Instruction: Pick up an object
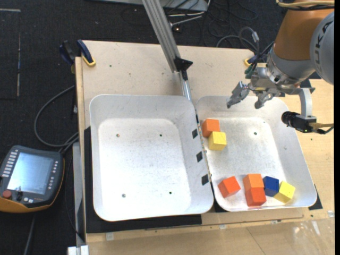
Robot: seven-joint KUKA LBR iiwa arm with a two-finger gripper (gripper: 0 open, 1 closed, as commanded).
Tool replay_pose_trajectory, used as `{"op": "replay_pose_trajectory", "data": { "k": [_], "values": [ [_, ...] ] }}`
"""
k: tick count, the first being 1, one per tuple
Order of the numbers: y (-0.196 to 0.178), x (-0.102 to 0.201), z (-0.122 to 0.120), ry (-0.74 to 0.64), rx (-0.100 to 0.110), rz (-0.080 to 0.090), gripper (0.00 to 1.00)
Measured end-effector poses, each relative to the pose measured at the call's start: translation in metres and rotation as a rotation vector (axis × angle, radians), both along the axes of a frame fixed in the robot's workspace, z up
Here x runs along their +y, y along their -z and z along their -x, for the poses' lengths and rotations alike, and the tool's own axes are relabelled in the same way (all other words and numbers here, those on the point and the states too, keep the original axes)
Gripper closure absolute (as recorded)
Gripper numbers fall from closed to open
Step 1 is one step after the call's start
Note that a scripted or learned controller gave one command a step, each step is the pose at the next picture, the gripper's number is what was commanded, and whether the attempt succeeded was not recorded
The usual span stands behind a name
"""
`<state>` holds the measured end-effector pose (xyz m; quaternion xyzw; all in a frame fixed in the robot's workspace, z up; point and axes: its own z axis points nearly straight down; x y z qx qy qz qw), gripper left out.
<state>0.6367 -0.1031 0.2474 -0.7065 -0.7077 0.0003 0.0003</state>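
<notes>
Above the far edge of the right bin (297,158), the gripper (248,99) hangs with its two fingers (235,96) spread apart and nothing between them. The grey arm (308,33), with its orange band, enters from the right side of the view.

Right bin, contents: an orange block (211,125) lies near the bin's left wall, with a yellow block (217,140) touching it on the near side. Both sit well apart from the gripper, nearer the camera and to its left. Along the near wall lies a second group: an orange cube (229,186) a little apart on the left, then a tall orange block (254,189), a blue block (271,185) touching it, and a yellow cube (286,192) just beside the blue one at the bin's near right corner.

The left bin (106,110) adjoins the right bin along a shared inner edge. A slanted metal pole (162,31) runs from the top of the view down to the junction of the two bins. A handheld control pendant (29,178) rests on the floor left of the bench (133,62).
</notes>
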Motion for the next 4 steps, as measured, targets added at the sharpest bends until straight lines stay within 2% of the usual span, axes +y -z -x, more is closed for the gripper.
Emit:
{"op": "replay_pose_trajectory", "data": {
  "k": [1,2,3,4],
  "values": [
    [0.129,-0.002,-0.019,0.002,-0.002,-0.004,0.00],
    [0.147,-0.042,0.042,0.009,-0.012,0.006,0.00],
    [0.151,-0.001,0.123,0.003,-0.001,-0.001,0.00],
    [0.151,-0.055,0.147,0.005,-0.003,0.003,0.00]
  ]
}}
